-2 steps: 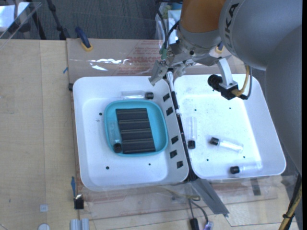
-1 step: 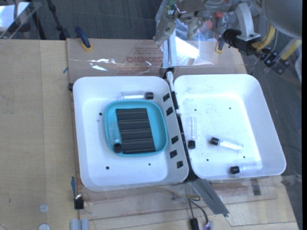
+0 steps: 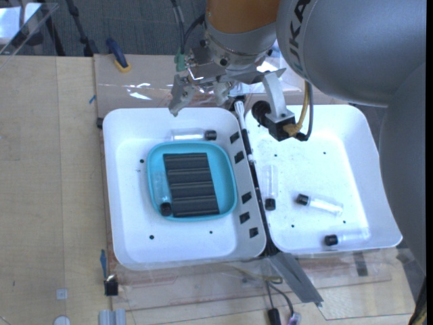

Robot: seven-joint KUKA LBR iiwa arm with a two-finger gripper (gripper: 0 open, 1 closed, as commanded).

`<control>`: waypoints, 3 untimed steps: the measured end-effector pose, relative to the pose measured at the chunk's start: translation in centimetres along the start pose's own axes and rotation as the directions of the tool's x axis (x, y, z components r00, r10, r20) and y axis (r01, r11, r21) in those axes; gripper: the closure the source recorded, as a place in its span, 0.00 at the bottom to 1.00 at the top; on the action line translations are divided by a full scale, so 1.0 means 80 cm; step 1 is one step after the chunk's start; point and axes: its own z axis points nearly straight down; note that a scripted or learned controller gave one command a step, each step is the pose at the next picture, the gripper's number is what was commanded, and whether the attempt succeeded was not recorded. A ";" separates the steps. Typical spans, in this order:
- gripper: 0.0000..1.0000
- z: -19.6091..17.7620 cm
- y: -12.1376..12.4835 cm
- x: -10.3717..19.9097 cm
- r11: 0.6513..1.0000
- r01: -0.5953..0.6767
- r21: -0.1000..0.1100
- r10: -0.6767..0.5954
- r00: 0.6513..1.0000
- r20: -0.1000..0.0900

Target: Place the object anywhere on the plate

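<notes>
A teal square plate [image 3: 226, 175] lies in the left bin [image 3: 128, 235]. A dark grey ribbed block [image 3: 192, 185] rests on the plate's middle. A clear vial with a black cap [image 3: 162, 196] lies along the plate's left side. Another clear vial [image 3: 191, 135] with a black cap lies in the bin just behind the plate. My gripper [image 3: 198, 99] hovers over the back rim of the left bin, behind the plate. Its fingers [image 3: 178, 103] are spread open and nothing shows between them.
The right bin [image 3: 358, 147] holds three clear black-capped vials: one near the divider [image 3: 268, 185], one mid-bin [image 3: 319, 204], one at the front [image 3: 346, 236]. The arm's large grey body covers the upper right. A black part with cables [image 3: 277, 122] hangs over the right bin.
</notes>
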 end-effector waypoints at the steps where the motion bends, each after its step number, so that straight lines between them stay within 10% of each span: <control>1: 0.00 -0.120 0.024 -0.050 0.996 -0.086 -0.004 0.086 0.996 0.000; 2: 0.00 0.021 -0.005 -0.006 0.970 -0.243 0.001 0.243 0.970 0.000; 3: 0.00 -0.053 -0.068 -0.082 0.976 -0.218 -0.003 0.218 0.976 0.000</control>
